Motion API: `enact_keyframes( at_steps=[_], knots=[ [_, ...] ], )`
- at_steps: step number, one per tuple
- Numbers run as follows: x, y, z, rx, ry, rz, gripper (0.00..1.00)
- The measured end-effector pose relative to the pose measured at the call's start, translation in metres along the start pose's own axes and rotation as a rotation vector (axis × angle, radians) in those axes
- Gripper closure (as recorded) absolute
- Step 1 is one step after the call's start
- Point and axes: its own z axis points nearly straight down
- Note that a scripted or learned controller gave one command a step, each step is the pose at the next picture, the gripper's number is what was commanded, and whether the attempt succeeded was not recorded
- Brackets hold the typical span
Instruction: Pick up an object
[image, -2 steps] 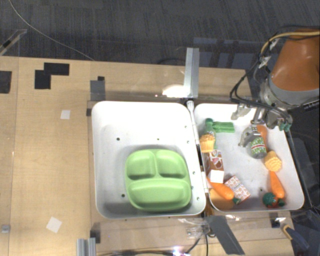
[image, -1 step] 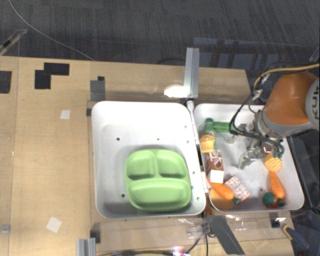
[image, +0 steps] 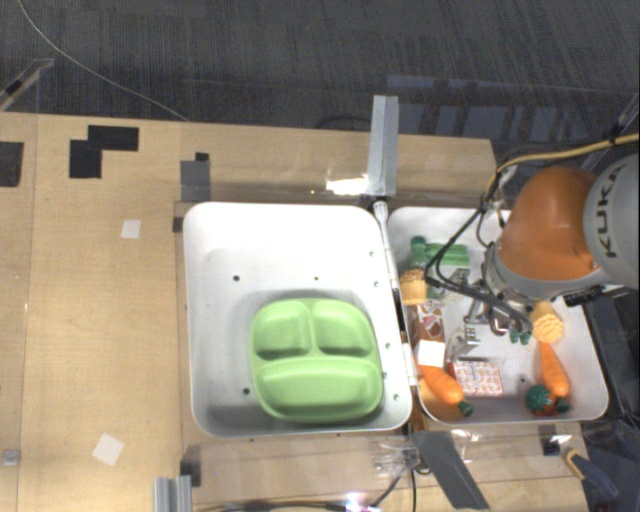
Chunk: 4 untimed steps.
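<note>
My gripper (image: 470, 335) hangs low in the right bin (image: 598, 392), under the grey wrist and the orange band of the arm. It sits over the middle of a cluster of toy foods. Just below it lies a small red patterned box (image: 479, 378). An orange carrot (image: 442, 385) lies to the box's left. A brown packet (image: 428, 322) and a white card (image: 430, 352) are to the gripper's left. On its right sit a yellow corn piece (image: 546, 325) and a second carrot (image: 553, 370). Nothing visibly held.
The left bin (image: 215, 250) holds a green divided plate (image: 315, 358). A green bottle (image: 440, 252) and a tan item (image: 413, 287) lie at the right bin's back left. A red and green item (image: 541, 400) sits at its front right. Cables run along the wrist.
</note>
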Motion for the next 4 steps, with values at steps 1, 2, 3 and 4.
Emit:
enact_keyframes(
  at_steps=[1, 2, 3, 4],
  knots=[
    [0.044, 0.008, -0.002, 0.001, -0.005, 0.061, 0.0],
    [0.038, 0.009, -0.015, 0.002, -0.023, 0.055, 1.0],
    [-0.032, -0.026, -0.127, 0.002, -0.004, 0.044, 1.0],
    [-0.072, -0.096, -0.097, 0.002, 0.009, -0.036, 1.0]
  ],
)
